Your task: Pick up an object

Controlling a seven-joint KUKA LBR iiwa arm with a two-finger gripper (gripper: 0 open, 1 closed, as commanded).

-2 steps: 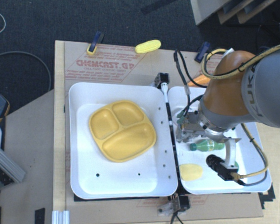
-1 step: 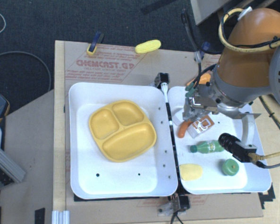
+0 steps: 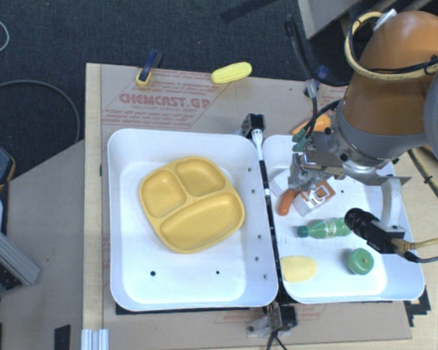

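Grey claw (image 3: 307,183) hangs just over an orange-and-white box (image 3: 316,199); open or closed, I cannot tell

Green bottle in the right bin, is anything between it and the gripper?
The gripper hangs over a small orange-and-white box, which lies between it and the green bottle in the right bin. Nothing rests on the bottle itself, so a reach from above looks clear.
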